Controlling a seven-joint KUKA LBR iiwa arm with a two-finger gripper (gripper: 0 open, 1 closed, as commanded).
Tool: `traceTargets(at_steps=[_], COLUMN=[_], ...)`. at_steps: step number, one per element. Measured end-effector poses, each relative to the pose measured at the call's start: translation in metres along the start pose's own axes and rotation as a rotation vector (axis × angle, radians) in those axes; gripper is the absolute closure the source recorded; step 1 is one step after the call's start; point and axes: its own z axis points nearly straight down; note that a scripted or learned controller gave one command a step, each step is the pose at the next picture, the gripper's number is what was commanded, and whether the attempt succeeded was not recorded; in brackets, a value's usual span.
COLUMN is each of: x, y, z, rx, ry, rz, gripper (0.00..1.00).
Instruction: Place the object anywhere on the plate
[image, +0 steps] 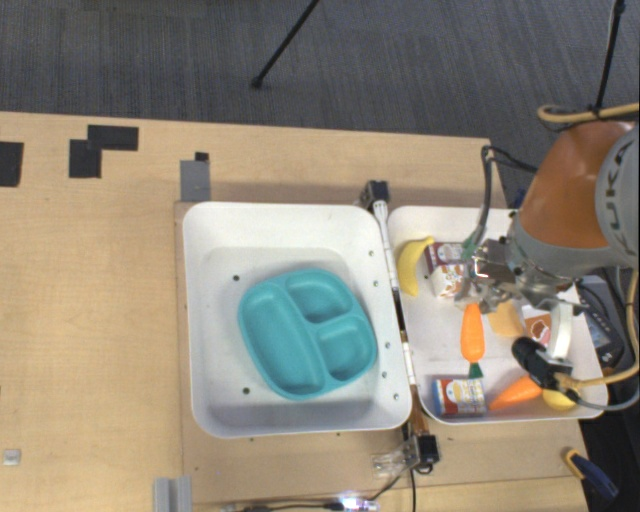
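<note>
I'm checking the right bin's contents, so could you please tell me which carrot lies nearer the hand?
The upright carrot mid-bin, just below the hand; the other carrot lies at the bin's near edge.

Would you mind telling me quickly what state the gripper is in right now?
Gripper: over the right bin, just above the upright carrot; open or closed cannot be told.

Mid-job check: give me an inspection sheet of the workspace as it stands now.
Surface: wooden bench bearing two white bins.
Job's things: teal divided plate in the left bin, nothing on it.
Clutter: right bin holds a banana, two carrots, small cartons.
End effector: over the right bin above the upright carrot; finger state unclear.
Cables: black cable by the arm; connector at bench front.
Surroundings: grey carpet.
</note>
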Motion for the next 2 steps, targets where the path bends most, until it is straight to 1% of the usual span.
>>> traceTargets(at_steps=[1,2], x=[0.0961,0.0938], y=[-0.0260,-0.0254], z=[0.0016,0.0012], rx=[0.004,0.003], ry=[0.003,0.001], rz=[0.327,0.330], gripper=[1.00,0.00])
